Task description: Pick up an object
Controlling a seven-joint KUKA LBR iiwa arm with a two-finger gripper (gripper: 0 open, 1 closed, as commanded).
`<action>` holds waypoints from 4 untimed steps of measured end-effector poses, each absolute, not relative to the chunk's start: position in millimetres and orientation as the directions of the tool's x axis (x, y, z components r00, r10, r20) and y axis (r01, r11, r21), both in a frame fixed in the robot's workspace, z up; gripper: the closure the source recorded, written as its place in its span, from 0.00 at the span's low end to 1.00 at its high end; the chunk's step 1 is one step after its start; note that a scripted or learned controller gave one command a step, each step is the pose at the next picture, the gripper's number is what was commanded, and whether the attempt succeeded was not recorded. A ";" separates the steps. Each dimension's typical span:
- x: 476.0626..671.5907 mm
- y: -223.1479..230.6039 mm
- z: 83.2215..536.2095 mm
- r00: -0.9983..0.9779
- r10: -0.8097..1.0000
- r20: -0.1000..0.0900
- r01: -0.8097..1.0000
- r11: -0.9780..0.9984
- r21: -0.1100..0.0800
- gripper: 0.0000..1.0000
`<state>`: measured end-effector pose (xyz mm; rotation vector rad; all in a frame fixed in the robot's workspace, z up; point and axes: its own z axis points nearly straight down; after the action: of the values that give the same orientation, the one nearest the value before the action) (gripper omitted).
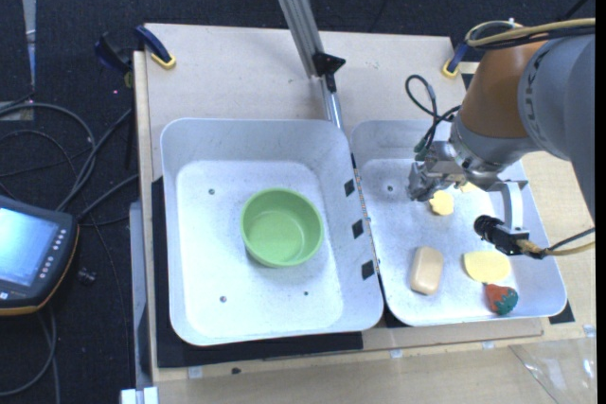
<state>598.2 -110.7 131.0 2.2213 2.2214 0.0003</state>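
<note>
The arm (530, 99) reaches in from three o'clock, wrist bent down, gripper (428, 187) low toward nine

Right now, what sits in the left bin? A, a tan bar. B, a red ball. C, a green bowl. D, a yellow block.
C: the green bowl stands alone in the left bin, while the smaller items lie in the right one.

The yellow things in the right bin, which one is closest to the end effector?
The small yellow piece, right beside the end effector. The flat yellow piece and the tan block lie nearer the bin's front edge.
</note>
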 end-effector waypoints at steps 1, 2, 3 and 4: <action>602.1 -106.0 174.7 -0.001 1.000 0.000 1.000 0.001 0.003 1.00; 602.9 -106.0 220.0 -0.001 1.000 0.000 1.000 0.001 0.004 1.00; 602.8 -54.1 222.5 -0.005 1.000 0.001 1.000 0.005 0.001 1.00; 594.7 6.8 225.4 -0.006 1.000 0.001 1.000 0.006 0.000 1.00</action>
<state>594.7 6.8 225.4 2.2159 2.2282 0.0018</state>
